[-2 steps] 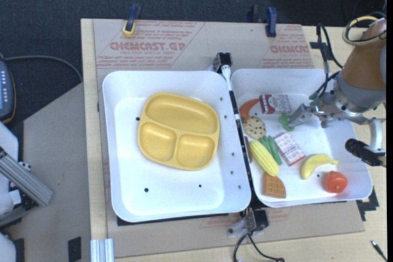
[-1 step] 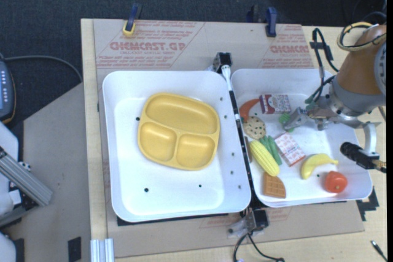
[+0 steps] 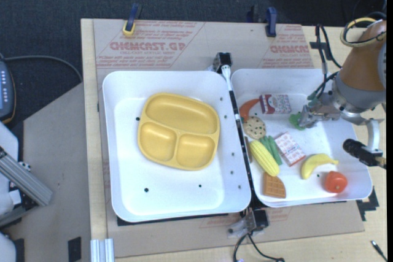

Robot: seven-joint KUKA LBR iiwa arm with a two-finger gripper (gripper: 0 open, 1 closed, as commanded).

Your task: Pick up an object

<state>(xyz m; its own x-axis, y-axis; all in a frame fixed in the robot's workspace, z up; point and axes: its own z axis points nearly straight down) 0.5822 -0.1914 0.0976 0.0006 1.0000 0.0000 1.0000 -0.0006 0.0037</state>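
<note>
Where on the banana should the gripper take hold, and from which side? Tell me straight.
Grip the banana across its thick middle, coming straight down from above. It lies flat on the right bin floor, curving from lower left to upper right, so the fingers should probably close across the curve. Its narrow ends taper, and the tomato sits close by its lower right, so the middle likely gives the most room.

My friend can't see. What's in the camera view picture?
A robot arm's end effector reaches into the right bin of toy food: corn, banana, tomato. The left bin holds a yellow divided plate.
</note>
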